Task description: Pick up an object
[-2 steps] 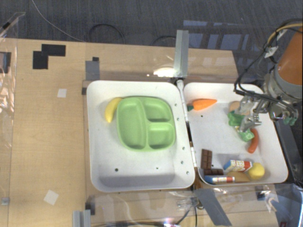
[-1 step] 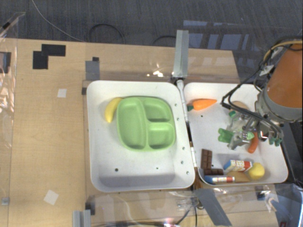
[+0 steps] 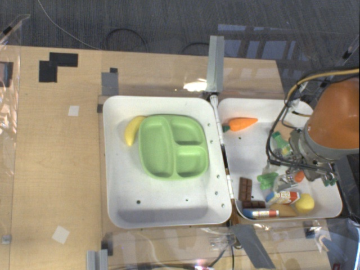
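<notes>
The end effector (image 3: pixel 289 176) hangs over the toys near the lemon (image 3: pixel 305 202). I cannot tell its state. It should drop straight onto one toy.

no readable text, labels or numbers anywhere (any print too small), no signs

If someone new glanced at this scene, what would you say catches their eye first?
Probably the green divided plate filling the left bin, with a yellow banana tucked against its left edge. Next, the arm's orange band looming over the right bin, where an orange carrot lies apart from the small items cluttering the near corner.
</notes>
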Robot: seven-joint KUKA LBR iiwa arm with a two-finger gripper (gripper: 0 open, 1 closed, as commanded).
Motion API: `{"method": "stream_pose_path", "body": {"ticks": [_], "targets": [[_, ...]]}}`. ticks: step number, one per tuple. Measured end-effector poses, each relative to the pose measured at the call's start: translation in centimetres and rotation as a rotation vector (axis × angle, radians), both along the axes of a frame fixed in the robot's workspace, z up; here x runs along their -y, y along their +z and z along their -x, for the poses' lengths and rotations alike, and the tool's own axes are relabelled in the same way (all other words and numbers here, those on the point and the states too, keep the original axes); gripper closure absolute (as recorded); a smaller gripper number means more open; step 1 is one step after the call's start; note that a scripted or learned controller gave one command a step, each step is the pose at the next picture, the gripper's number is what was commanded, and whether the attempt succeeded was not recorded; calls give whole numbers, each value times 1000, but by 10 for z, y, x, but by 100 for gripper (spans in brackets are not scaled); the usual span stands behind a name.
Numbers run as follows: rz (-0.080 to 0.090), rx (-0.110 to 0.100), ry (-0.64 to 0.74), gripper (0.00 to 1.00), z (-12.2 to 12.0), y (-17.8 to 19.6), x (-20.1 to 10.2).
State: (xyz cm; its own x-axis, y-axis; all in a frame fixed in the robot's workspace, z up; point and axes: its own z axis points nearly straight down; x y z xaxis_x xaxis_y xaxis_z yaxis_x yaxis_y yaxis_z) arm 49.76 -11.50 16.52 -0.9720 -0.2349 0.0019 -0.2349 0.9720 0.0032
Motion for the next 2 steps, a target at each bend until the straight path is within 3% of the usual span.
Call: {"method": "stream_pose_path", "body": {"ticks": [1,2], "targets": [[2,12,104,100,-28,78,-17],[1,8,335,100,-10,-34,-5]]}}
